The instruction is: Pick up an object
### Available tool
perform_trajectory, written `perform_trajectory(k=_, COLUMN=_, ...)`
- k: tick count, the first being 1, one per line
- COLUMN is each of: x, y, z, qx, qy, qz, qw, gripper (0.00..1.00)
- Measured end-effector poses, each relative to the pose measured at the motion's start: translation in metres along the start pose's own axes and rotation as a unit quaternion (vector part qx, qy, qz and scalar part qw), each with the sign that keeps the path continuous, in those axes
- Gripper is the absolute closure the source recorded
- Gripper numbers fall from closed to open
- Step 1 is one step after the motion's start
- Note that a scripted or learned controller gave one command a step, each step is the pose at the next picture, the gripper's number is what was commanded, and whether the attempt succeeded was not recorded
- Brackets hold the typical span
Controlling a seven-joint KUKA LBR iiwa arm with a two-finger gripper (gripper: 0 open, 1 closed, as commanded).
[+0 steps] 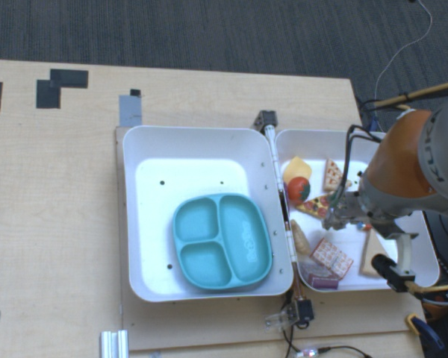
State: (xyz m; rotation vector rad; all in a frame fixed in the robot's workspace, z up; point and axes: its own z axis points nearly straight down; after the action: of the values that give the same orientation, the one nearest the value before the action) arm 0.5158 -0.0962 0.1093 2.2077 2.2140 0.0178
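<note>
1. Hand [334, 218] low in the right bin [425, 271], reaching in from 3 o'clock under the orange band of the arm [403, 162]. Released or clenched: cannot tell, the wrist hides it. Nothing seen in its grip.

2. Nearest, at the bin's 6 o'clock edge: a dark purple piece [322, 281] against the wall, and just above it a patterned red-and-white block [332, 257], tilted. A tan slab [372, 253] lies at 4 o'clock of the hand, partly under the arm. Loosely jumbled, as if tipped in for picking practice.

3. A pale cone [301, 239] lies at 8 o'clock of the hand, along the divider wall.

4. At the hand itself: a flat red-and-yellow piece [313, 205], touching or just beside it. Judged the likeliest target, since the hand sits over its 3 o'clock end.

5. Further in: a red tomato-like ball [298, 189] at 10 o'clock, then a yellow lump [299, 169] beyond, and a speckled cracker-like piece [332, 176] at 12 o'clock.

6. Left bin [145, 200] carries a blue divided tray [222, 241], lying flat, well apart from the hand.

7. Bench [52, 222] carries dark tape marks [60, 86] at the far left. No brand, label or legible writing anywhere; prints on the block and cracker too small to read.
</note>
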Motion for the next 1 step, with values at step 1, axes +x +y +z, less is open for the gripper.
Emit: perform_trajectory(k=1, x=0.0, y=-0.0001, z=0.0001, qx=0.0, qy=0.0, qz=0.0, qw=1.0, gripper=0.0)
